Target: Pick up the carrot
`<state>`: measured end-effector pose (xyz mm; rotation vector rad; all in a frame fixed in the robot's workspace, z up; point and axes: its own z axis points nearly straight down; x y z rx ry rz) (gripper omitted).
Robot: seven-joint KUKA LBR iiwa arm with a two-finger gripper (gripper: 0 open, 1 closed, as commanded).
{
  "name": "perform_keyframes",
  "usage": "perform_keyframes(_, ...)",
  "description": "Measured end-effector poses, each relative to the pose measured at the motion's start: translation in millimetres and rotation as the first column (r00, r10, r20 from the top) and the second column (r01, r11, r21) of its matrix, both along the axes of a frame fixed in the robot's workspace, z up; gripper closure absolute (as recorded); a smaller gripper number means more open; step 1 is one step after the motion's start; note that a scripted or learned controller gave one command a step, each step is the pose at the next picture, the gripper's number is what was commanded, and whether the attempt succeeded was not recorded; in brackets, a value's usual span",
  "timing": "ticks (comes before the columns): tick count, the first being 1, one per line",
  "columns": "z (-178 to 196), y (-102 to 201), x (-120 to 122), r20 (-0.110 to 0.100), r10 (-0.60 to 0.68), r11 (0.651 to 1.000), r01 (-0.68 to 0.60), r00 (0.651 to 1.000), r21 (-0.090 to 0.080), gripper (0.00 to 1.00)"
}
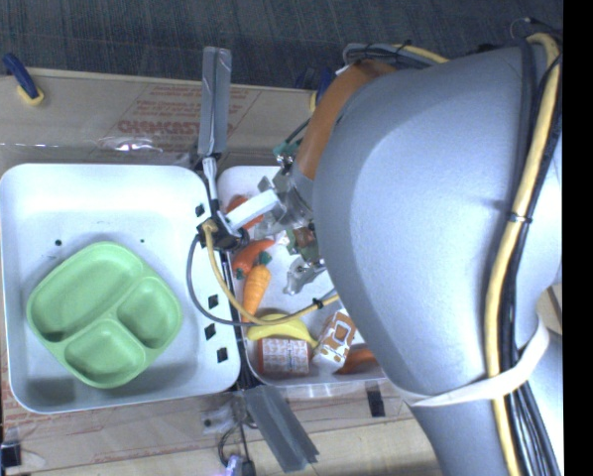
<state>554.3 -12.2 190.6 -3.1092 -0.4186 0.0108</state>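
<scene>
The grey arm [425, 216] leans in from the right over the right bin [239, 181], its gripper [295, 241] low among crowded items; whether it is spread or pressed together cannot be told. The carrot [256, 284] lies just beside it, near a banana [282, 327], and a grab may miss or snag a neighbour.

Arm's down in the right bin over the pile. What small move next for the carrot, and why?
Probably a small shift of the hand toward the carrot, then descend. The carrot lies free in the right bin, just beside the hand and above the banana, not between the fingers.
</scene>
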Motion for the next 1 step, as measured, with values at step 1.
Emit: perform_keyframes(1, 0.1, 80.9, 14.4, 0.003, 0.110, 0.994, -0.110, 0.994, -0.001, 0.00)
